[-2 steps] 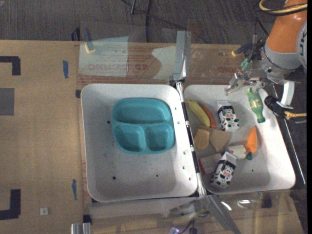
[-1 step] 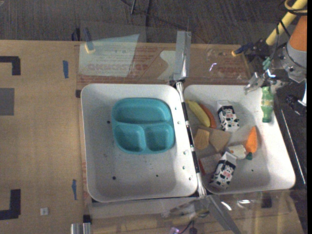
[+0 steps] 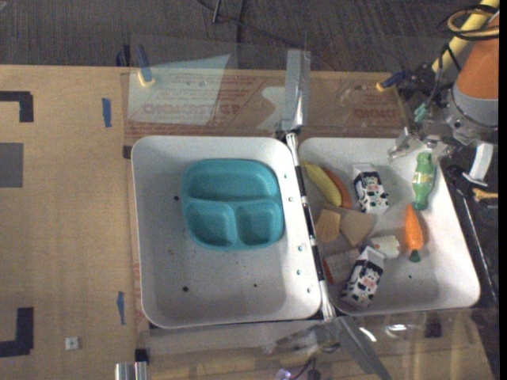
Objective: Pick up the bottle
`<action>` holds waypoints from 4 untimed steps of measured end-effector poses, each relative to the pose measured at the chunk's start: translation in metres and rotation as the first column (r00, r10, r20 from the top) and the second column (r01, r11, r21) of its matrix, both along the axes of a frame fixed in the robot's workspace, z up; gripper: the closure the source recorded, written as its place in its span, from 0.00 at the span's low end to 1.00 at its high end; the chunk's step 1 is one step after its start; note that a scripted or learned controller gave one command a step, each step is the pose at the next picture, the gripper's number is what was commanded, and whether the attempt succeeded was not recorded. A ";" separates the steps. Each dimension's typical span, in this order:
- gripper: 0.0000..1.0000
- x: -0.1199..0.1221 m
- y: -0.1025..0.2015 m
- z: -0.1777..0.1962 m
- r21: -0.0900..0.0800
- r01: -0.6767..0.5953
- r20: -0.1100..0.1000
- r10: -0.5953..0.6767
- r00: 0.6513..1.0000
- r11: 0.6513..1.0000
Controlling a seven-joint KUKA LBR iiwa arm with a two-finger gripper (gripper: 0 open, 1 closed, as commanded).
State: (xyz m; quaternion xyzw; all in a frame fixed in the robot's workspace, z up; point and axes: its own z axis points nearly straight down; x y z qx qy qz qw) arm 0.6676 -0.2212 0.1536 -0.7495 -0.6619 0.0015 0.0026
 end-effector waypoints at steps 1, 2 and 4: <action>0.00 0.003 0.015 -0.058 0.013 0.036 -0.002 -0.036 0.999 0.999; 0.00 -0.011 0.012 -0.061 0.003 -0.252 0.012 0.252 0.968 0.968; 1.00 0.001 0.056 0.095 -0.002 -0.152 0.003 0.152 0.988 0.988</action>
